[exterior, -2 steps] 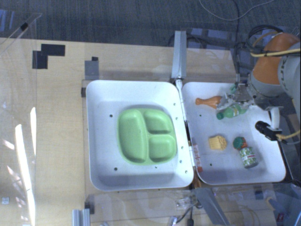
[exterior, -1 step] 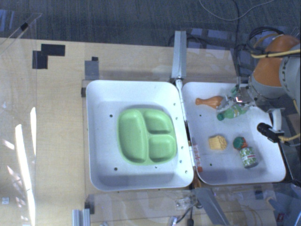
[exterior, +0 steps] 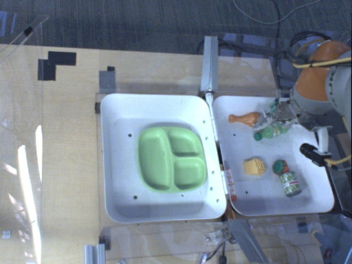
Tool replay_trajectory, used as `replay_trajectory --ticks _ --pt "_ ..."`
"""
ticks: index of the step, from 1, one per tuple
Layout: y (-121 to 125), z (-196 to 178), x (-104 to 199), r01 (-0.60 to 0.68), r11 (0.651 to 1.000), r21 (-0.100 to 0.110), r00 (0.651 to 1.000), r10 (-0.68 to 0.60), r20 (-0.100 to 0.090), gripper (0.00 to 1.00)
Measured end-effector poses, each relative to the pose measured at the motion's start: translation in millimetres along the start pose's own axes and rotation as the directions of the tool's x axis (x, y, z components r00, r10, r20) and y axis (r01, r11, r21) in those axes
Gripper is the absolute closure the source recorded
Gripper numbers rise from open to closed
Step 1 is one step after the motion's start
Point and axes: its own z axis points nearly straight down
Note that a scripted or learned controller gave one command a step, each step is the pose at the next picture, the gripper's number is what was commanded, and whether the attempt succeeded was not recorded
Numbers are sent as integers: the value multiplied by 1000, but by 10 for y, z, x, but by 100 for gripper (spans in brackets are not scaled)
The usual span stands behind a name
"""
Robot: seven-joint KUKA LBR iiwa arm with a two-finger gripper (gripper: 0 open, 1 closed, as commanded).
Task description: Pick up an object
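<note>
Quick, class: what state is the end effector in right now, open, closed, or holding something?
End effector: cannot be told; it sits low in the right bin, over the green bottle beside the orange drumstick.

This is a robotics lab, a test cell rather than a home or shop; a pale wooden bench (exterior: 66, 147) carries two shallow white bins (exterior: 115, 147) fixed side by side between metal brackets (exterior: 209, 65); a grey industrial arm with an orange band (exterior: 324, 65) reaches in from the right; loose cables (exterior: 264, 10) trail over dark carpet (exterior: 137, 15) (office-grade flooring); black tape marks (exterior: 55, 64) sit on the bench, and a clear panel (exterior: 22, 92) guards its left side.
</note>
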Motion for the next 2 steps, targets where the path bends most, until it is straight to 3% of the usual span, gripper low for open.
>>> replay_trajectory --ticks 2 --pt "-53 1 -14 -43 999 1 999 43 -5 0"
